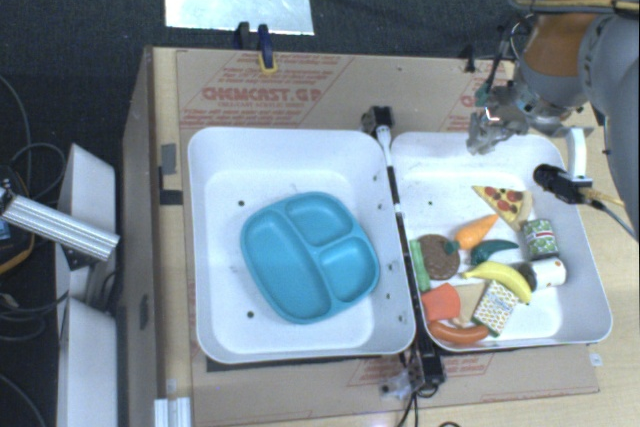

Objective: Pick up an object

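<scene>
From above, the gripper point(487, 137) hangs over the right bin's point(430, 160) far edge; whether it is parted cannot be told. The pizza slice point(503, 202), nearest toy, lies just below it, apart, among the bin's toys.

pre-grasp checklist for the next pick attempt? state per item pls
1. Nothing between the fingers: cannot tell; gripper is too small and blurred.
2. Gripper over the stocked bin: ok, it hangs at the far rim of the right bin.
3. Targets available: ok; pizza slice, carrot, banana and small can lie there.
4. Isolated target: ok for the pizza slice, set apart; not ok for the banana, crowded.
5. Left bin: ok, holds a blue divided tray.
</scene>
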Motion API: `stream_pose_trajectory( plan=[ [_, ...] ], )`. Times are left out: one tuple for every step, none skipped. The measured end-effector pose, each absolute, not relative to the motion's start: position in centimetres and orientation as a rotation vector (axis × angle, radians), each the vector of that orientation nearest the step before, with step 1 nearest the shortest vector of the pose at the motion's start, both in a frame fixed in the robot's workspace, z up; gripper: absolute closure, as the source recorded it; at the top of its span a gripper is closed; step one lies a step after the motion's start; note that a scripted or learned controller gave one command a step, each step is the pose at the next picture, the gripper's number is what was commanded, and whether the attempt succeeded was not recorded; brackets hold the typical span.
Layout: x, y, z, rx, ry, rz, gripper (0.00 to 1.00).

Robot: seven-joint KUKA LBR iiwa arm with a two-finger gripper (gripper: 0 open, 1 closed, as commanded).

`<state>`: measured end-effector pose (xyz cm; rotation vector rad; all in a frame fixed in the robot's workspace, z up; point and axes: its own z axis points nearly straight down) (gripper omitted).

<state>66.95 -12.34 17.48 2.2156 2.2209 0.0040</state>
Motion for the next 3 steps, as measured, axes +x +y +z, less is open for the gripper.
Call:
stream_pose_trajectory(
  plan=[
    [66.9,-12.3,17.4,2.216,2.223,0.003,0.00],
    [63.3,-16.6,8.7,2.216,2.221,0.005,0.00],
    [60.9,-14.6,8.7,2.214,2.218,0.005,0.00]
  ],
)
